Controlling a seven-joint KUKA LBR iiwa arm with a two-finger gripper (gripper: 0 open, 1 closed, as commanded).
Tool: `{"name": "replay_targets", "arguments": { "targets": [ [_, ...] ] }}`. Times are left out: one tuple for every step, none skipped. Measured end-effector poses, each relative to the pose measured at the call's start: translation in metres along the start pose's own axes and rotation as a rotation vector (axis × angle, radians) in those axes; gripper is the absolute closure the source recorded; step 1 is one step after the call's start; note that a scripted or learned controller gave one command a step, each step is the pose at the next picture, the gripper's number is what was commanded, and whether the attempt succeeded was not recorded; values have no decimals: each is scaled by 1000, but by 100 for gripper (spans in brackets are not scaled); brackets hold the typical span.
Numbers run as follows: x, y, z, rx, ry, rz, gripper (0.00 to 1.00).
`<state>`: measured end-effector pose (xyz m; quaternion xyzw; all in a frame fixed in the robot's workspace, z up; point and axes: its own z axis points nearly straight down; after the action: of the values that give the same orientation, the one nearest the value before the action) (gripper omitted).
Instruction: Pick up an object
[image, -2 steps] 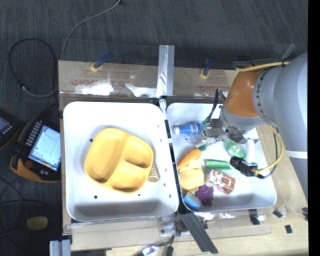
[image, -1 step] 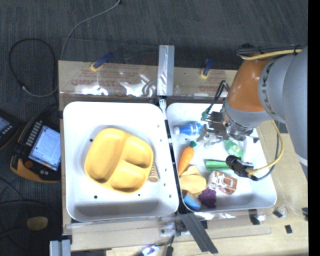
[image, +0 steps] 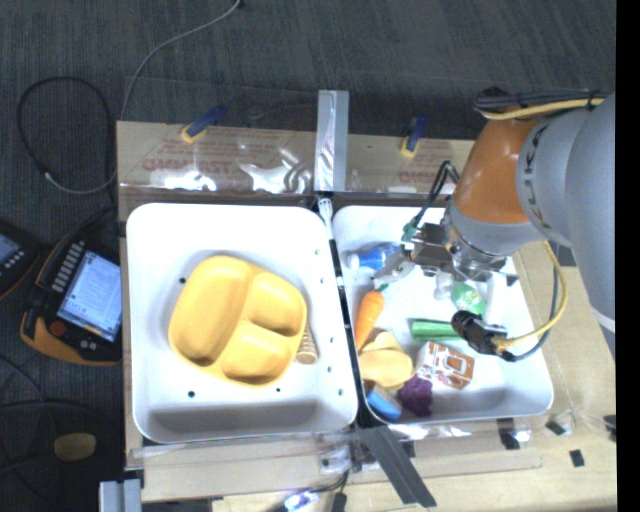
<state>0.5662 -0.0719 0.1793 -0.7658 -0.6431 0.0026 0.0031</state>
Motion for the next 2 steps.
{"name": "replay_targets", "arguments": {
  "targets": [
    [-50,-3,77,0,-1,36,0],
    [-92,-32,89,-26,0,21,0]
  ]
}}
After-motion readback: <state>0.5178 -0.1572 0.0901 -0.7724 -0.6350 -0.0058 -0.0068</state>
